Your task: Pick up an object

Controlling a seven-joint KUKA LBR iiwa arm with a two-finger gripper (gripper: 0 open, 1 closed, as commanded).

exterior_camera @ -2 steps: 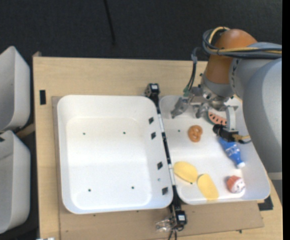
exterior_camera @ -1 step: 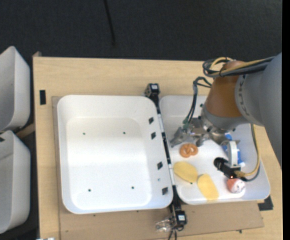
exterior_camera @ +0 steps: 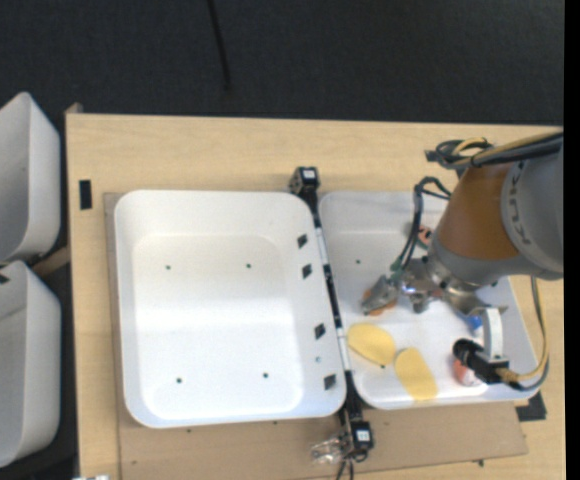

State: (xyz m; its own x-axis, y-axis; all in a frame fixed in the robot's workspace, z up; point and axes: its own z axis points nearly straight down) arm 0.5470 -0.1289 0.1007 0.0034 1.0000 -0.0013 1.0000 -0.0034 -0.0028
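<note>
Currently claw (exterior_camera: 395, 296) hangs low in white bin (exterior_camera: 370, 218); released or clenched, cannot tell. Nearer yellow piece (exterior_camera: 372, 345) lies just beside it: centre above, then descend squarely.

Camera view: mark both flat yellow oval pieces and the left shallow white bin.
Upper flat yellow oval piece (exterior_camera: 372, 345), camera view, its middle.
Lower flat yellow oval piece (exterior_camera: 415, 374), camera view, its middle.
Left shallow white bin (exterior_camera: 210, 298), camera view, bare floor.

1. A pale yellow flat oval piece (exterior_camera: 372, 345) lies flat in the right white bin (exterior_camera: 362, 230), close to its left wall
2. A second yellow flat oval piece (exterior_camera: 416, 374), slightly longer, lies flat just right of it, by the front wall
</note>
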